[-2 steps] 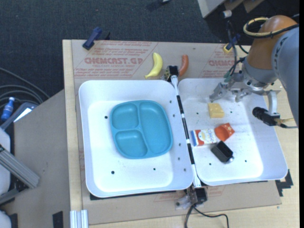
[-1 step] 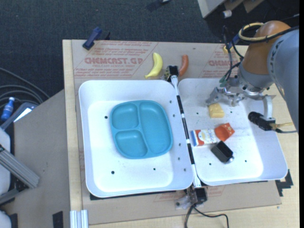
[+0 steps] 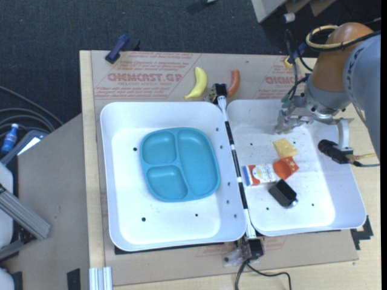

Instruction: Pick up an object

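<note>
We see the gripper [image 3: 289, 121] hanging over the far part of the right bin [image 3: 338, 213], above bare white floor, and we cannot tell whether it is open or shut. Nearer the middle of that bin lie a pale yellow block [image 3: 285, 147], an orange-red piece [image 3: 286, 168] touching a red-and-white packet [image 3: 260, 174], and a black block [image 3: 282, 193] just beside them, all apart from the gripper. In the left bin [image 3: 121, 222] we see a blue divided plate [image 3: 179, 163], and on the bench [image 3: 151, 74] beyond the bins a banana [image 3: 197, 83].
</note>
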Tool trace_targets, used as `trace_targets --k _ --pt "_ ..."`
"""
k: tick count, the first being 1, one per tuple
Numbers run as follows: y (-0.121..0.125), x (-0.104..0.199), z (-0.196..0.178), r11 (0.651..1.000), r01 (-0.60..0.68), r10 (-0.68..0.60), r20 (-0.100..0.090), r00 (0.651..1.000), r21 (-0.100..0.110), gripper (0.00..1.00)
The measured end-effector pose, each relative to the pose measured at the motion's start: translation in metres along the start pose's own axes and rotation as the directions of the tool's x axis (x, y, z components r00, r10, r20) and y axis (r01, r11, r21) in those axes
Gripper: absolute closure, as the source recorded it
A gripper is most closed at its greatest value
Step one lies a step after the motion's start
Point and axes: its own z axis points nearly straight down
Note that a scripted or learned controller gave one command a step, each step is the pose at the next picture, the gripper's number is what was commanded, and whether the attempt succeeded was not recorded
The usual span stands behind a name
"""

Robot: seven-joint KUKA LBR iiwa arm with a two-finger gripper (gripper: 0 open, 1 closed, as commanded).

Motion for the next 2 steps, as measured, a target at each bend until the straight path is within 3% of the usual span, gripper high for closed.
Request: trace_targets --k 1,2 --pt "0.000 0.000 0.000 1.000 0.000 0.000 0.000 1.000 0.000 0.00" --pt "-0.038 -0.012 0.011 1.000 -0.003 0.003 -0.001 1.000 0.002 0.00"
